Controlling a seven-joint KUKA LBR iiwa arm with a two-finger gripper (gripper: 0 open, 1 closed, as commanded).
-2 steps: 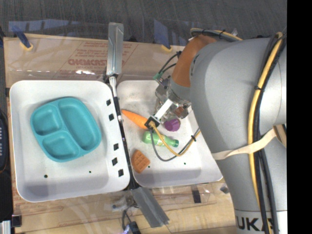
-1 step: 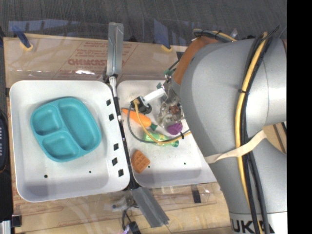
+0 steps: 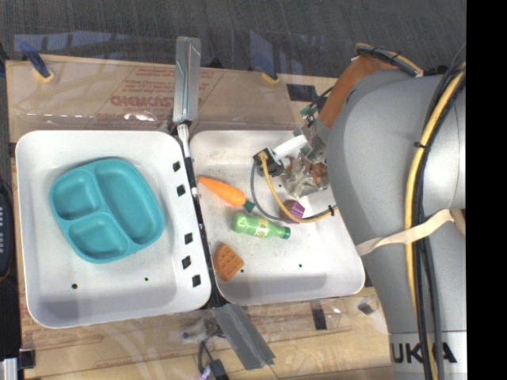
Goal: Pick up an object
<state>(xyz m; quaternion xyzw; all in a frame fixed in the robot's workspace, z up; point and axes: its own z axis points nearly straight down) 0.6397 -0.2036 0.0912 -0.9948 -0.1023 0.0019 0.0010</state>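
In the right bin (image 3: 317, 279) lie an orange carrot (image 3: 223, 191), a green bottle (image 3: 260, 227) and a small waffle-like orange piece (image 3: 228, 261). My gripper (image 3: 298, 182) hangs low over the bin's right part, just right of the carrot and above the bottle. A small purple thing (image 3: 295, 208) shows just below the gripper's tip. A cable loop and the wrist hide the fingers.
The left bin (image 3: 47, 291) holds a teal divided plate (image 3: 106, 208). A grey divider (image 3: 186, 85) with black clips runs between the bins. The big grey arm (image 3: 396, 172) covers the right bin's right edge.
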